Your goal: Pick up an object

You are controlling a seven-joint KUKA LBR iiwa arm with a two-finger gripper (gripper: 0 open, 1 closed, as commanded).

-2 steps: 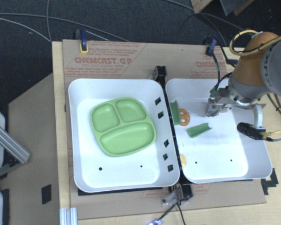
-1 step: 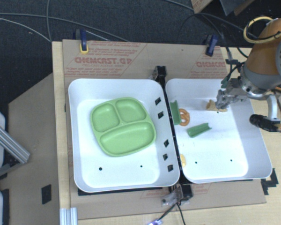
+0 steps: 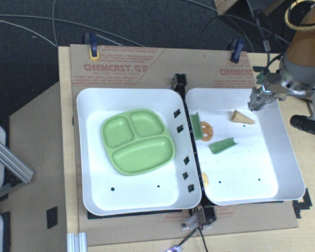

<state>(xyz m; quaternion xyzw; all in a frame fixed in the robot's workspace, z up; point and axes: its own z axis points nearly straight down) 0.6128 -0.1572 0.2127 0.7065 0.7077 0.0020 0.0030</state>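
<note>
The two white bins sit side by side on the bench, and the right bin [image 3: 283, 140] serves here as the landmark. To its left, touching along the shared divider, lies the left bin [image 3: 89, 140], which carries a green divided plate [image 3: 138, 140] with three compartments, nothing in them.

The arm [image 3: 304, 46] reaches in over the right bin's far right corner, its orange band above the wrist. The gripper [image 3: 256, 102] hangs just inside the bin's far edge, near that corner. Its fingertips are small and dark against the bin wall, so I cannot tell how the jaws stand, and nothing is visibly between them.

Inside the right bin the candidates for picking lie apart from the gripper. A tan wedge-shaped piece [image 3: 243, 118] rests nearest, just beside and below the gripper in the view, not touching it. A green stick-shaped piece [image 3: 222, 145] lies near the bin's middle, tilted. A green strip [image 3: 196, 126] runs along the bin's left wall, with an orange pretzel-shaped ring [image 3: 206, 132] touching it. A small yellowish bit [image 3: 205, 180] sits against the left wall near the front.

By my judgement the task is at its start: every object rests on the bin floor, none lifted. What remains is the descent onto one piece, probably the wedge, the grasp, and the lift.
</note>
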